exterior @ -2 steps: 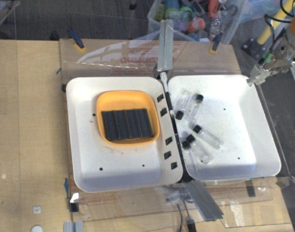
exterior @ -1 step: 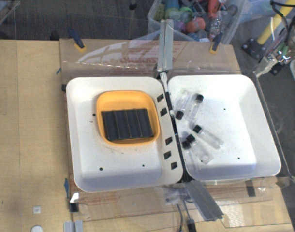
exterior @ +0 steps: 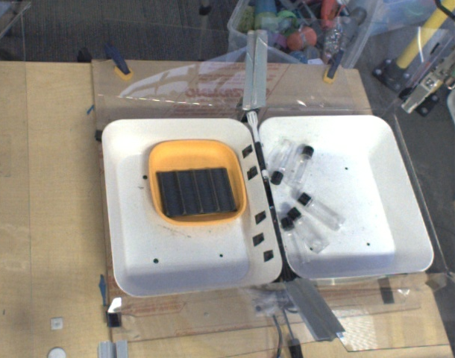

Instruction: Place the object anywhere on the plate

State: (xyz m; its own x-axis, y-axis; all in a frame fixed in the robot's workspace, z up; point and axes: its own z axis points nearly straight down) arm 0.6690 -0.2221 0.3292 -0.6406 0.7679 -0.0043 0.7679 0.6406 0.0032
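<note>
A: Where is the object lying?
B: The black ridged block (exterior: 196,192) is lying flat inside the orange plate (exterior: 162,155), which is sitting toward twelve o'clock in the left bin (exterior: 130,252).
A: And the right bin (exterior: 377,200)?
B: Clear black-capped vials (exterior: 317,213) are lying scattered toward its nine o'clock side.
A: The jaws?
B: Cannot tell.

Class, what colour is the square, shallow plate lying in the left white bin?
Orange-yellow; the square shallow plate holds a dark ribbed block, clearest in the camera view.
</note>
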